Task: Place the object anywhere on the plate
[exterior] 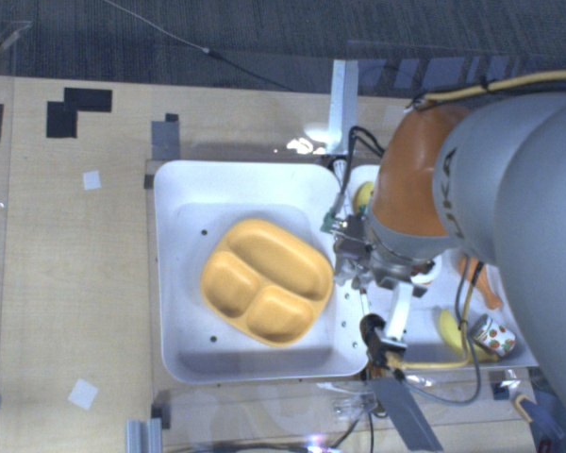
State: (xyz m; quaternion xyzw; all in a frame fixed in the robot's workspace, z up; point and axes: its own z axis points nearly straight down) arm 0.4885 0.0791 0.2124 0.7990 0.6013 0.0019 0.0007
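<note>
I see the yellow three-compartment plate [266, 279] lying in the left bin [184, 253], with nothing on it. My arm [491, 187] hangs over the right bin [434, 357], the gripper [385, 295] at the plate's three o'clock; I cannot tell its opening. A banana [452, 329] and a patterned cup [493, 336] lie at the gripper's four o'clock.

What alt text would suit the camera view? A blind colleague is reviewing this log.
A yellow three-compartment plate lies in the left white bin, with nothing on it. The grey arm with an orange band reaches in from the right, over the gap between the bins. A yellow object and an orange one sit in the right bin.
</note>
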